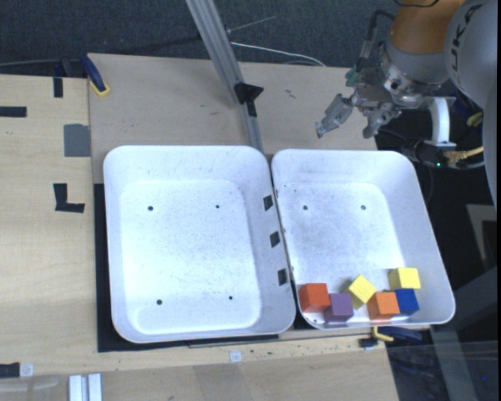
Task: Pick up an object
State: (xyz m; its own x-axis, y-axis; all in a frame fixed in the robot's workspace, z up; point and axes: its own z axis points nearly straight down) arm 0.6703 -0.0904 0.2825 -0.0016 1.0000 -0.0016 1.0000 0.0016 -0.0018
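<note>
- Grey metal claw (pixel 351 122) hangs over bare tabletop (pixel 184 98) just past the far rim of the right bin (pixel 417 182), fingers apart, nothing between them.
- My wrist sits up and to the right of it, orange band (pixel 426 23) above, cables trailing by the right edge.
- Right bin is near me; its far half is bare white floor.
- All pick candidates are bunched at the near edge of that bin, well apart from my claw: orange block (pixel 314 296), purple block (pixel 341 306), tilted yellow block (pixel 361 288), a second orange block (pixel 383 304), blue block (pixel 407 302), second yellow block (pixel 404 278).
- Left bin (pixel 121 224) lies beside the right one, rims touching along the middle.
- Slanted metal pole (pixel 221 44) crosses the tabletop to my left, ending by the bins' junction.
- Step, my judgement: not started, still a reach across the whole bin and a descent to do.
- Risks: blocks are packed touching or nearly so, so a finger could land on a neighbour and shove the cluster instead of straddling one block.
- Blocks near the bin wall leave little room for the outer finger; it may hit the rim.
- Tilted yellow block could twist out when I clamp.
</note>
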